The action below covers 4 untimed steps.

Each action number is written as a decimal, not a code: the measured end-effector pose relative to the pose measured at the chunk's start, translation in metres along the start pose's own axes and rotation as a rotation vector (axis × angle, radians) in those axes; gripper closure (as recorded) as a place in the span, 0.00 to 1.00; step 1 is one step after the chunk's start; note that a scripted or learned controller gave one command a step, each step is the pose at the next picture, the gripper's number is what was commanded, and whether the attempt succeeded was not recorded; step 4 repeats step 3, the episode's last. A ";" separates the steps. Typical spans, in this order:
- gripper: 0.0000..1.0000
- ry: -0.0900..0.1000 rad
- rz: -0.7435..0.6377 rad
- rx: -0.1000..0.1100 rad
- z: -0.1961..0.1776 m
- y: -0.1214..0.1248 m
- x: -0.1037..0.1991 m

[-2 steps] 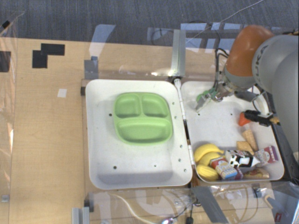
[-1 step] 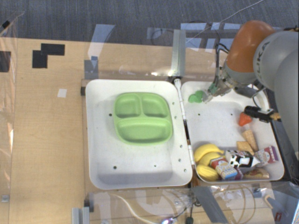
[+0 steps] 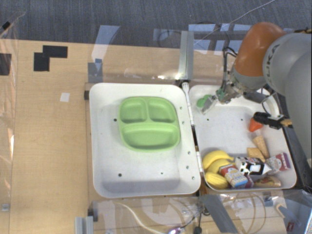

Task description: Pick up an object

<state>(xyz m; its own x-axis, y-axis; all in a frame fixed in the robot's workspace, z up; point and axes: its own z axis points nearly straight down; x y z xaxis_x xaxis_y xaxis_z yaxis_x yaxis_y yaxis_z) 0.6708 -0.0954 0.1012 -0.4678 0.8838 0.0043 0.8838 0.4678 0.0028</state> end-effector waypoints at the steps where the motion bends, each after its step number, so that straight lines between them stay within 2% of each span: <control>1: 0.00 -0.002 -0.115 0.013 0.010 -0.004 -0.001; 2: 1.00 -0.013 -0.119 -0.009 -0.002 0.002 -0.001; 3: 1.00 -0.009 -0.139 -0.007 -0.087 0.024 0.044; 4: 1.00 -0.009 -0.139 -0.007 -0.087 0.024 0.044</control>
